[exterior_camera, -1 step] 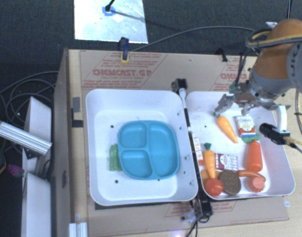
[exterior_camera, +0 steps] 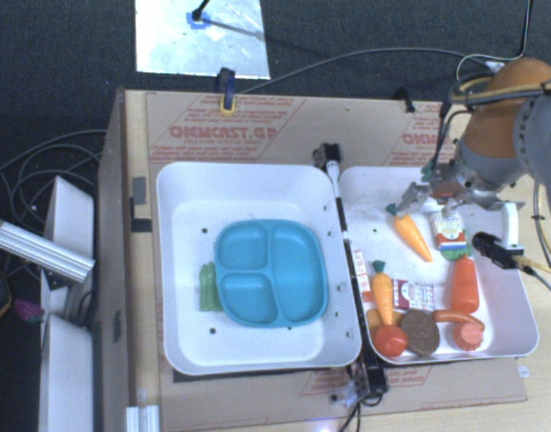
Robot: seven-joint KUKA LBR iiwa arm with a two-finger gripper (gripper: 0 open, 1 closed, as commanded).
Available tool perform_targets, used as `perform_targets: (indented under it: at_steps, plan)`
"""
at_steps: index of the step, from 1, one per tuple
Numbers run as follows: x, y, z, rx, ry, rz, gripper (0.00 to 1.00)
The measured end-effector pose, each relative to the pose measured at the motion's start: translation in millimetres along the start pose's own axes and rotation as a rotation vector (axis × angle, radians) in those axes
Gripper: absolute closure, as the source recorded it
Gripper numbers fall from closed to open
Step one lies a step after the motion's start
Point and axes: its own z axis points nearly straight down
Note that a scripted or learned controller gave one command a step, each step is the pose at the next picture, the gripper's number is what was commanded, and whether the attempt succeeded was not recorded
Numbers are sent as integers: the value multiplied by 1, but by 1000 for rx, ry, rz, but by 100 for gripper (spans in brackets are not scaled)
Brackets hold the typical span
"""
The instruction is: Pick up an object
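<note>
Hovering at the right bin's (exterior_camera: 526, 327) far edge, the gripper (exterior_camera: 435, 190), jaws' state untellable, should centre over the nearby carrot (exterior_camera: 412, 236) before descending squarely.

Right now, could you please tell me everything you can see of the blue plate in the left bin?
The blue plate is a rounded-corner rectangle in light blue, looking like smooth plastic. Raised ridges split it into three compartments: two across the top and one larger below. It lies flat, face up and slightly rotated, on the floor of the left bin, near the middle. A small green piece lies against its left edge. Nothing sits in its compartments.
</note>
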Motion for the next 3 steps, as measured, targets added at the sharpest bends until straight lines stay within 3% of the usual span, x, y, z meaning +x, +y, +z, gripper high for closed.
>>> perform_targets:
  at_steps: [1, 2, 3]
  plan:
    - [5, 13, 38, -1, 1, -2, 0]
    - [44, -30, 38, -1, 2, -2, 0]
    - [44, -29, 28, -2, 1, -4, 100]
